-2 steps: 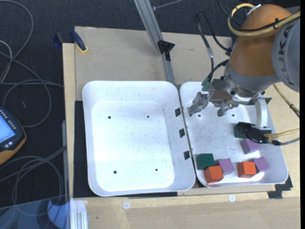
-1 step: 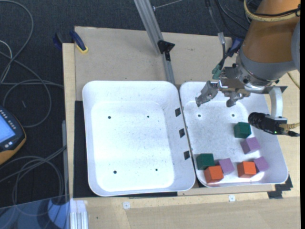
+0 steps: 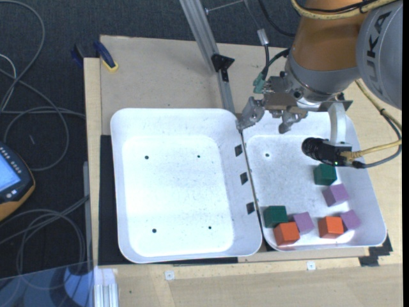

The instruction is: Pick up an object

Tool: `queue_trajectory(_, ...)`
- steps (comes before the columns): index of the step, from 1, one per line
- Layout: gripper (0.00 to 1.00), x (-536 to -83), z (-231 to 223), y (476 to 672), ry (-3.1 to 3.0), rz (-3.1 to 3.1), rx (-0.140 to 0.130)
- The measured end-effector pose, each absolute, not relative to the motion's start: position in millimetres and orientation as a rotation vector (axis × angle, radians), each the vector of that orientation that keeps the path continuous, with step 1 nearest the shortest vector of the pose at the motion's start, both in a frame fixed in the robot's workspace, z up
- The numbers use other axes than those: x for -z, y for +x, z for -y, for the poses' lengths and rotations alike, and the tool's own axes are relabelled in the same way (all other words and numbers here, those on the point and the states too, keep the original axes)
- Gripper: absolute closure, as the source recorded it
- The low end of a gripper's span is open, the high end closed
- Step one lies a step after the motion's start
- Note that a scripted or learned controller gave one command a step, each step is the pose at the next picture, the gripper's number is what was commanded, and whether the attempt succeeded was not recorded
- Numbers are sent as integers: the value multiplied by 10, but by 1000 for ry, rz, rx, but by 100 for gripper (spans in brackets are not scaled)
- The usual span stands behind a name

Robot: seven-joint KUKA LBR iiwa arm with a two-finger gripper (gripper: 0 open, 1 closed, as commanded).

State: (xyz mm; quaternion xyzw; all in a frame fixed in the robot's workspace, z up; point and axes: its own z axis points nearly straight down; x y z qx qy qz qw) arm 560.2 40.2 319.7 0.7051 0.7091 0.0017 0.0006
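1. Grey claw (image 3: 270, 119) is hanging released, fingers spread, holding nothing, above the right bin's (image 3: 374, 200) far-left corner.
2. Arm (image 3: 332, 37) is reaching in from upper right.
3. Blocks are lying in the right bin's near part: green (image 3: 325, 174), purple (image 3: 335, 193), orange (image 3: 287, 233). Left bin (image 3: 121, 171) is sitting alongside.

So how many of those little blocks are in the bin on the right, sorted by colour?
Green blocks: 2
Purple blocks: 3
Orange blocks: 2
Total: 7, all lying in the right bin.
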Motion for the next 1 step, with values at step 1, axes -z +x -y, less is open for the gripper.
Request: queue_trajectory(1, 0, -2511, -166, 5718, 2228, -2222, 10)
